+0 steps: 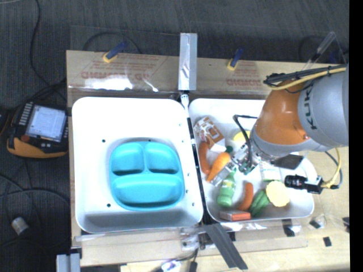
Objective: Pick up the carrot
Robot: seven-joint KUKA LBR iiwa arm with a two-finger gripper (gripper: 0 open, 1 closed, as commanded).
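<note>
The gripper (243, 158) is down in the right bin (300, 208), toward its middle, and whether its jaws are released or clenched cannot be told from this slanted view; nothing can be seen between them. Just to its left lies the carrot (218, 165), tilted, its thick end up near the gripper and its tip pointing toward the bin's left wall. Beside the carrot, against that left wall, lies a slimmer orange piece (202, 156). Above these, near the bin's far left corner, sits a small clear packet with red print (207, 130). Below the gripper stands a green bottle-like toy (227, 192), then a red-orange sausage shape (248, 193), a dark green vegetable (260, 202) and a pale yellow round slice (277, 194), all toward the near edge. A flat red-brown bar (234, 215) lies along the near wall. The grey arm with its orange band (281, 123) covers the bin's far right part. The left bin (91, 123) carries a light blue divided tray (147, 173) at its middle
</note>
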